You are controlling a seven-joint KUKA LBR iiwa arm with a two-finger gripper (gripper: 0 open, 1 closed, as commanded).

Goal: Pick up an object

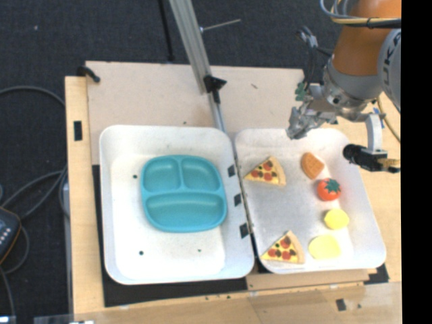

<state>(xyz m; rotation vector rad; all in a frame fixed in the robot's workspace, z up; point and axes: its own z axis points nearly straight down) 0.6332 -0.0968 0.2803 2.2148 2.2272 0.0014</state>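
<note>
The right bin [270, 147] holds two pizza slices: one [265, 172] near its upper left, another [284, 248] near its front edge. An orange bread-like piece [312, 165] lies right of the upper slice. Below it sit a red tomato [329, 190], a small yellow piece [336, 219] and a larger yellow piece [325, 247]. My gripper [297, 128] hangs over the bin's far edge, above and left of the orange piece, with nothing seen between its fingers.
The left bin [118, 181] holds a teal divided plate [183, 193]. A slanted metal pole [192, 39] rises behind the bins. The arm's orange band [364, 46] is at the upper right. A black part [364, 157] sticks out by the right bin's edge.
</note>
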